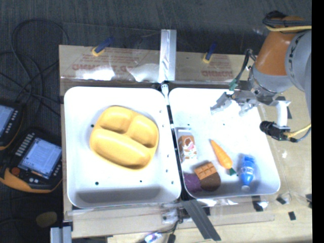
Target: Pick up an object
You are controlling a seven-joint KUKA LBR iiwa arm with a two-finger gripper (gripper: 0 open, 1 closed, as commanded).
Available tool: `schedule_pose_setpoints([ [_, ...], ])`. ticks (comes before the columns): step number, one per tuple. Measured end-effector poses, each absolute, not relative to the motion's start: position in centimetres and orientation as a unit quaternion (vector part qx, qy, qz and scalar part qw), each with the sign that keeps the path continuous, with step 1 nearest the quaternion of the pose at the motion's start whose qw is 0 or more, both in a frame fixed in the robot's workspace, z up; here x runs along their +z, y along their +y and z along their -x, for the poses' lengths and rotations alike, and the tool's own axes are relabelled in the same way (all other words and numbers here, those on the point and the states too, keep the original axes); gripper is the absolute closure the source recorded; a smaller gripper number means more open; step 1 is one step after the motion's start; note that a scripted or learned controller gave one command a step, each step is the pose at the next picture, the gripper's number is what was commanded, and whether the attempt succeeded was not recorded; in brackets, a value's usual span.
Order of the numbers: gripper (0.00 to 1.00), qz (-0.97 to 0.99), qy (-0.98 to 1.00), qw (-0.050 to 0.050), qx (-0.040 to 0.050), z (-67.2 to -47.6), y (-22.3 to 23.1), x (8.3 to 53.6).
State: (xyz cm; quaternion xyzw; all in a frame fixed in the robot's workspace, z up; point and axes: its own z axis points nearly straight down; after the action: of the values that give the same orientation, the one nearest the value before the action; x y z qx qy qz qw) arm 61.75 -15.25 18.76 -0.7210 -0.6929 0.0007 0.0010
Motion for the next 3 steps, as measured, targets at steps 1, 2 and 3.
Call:
schedule_pose_setpoints([
  [1,0.00,0.714,-0.700,0.000,-0.0002,-55.7,-14.3,9.2],
  [2,1.00,0.714,-0.700,0.000,-0.0001,-55.7,-14.4,10.1],
  [3,1.00,0.792,-0.611,0.000,0.0018,-59.8,-6.4,20.8],
])
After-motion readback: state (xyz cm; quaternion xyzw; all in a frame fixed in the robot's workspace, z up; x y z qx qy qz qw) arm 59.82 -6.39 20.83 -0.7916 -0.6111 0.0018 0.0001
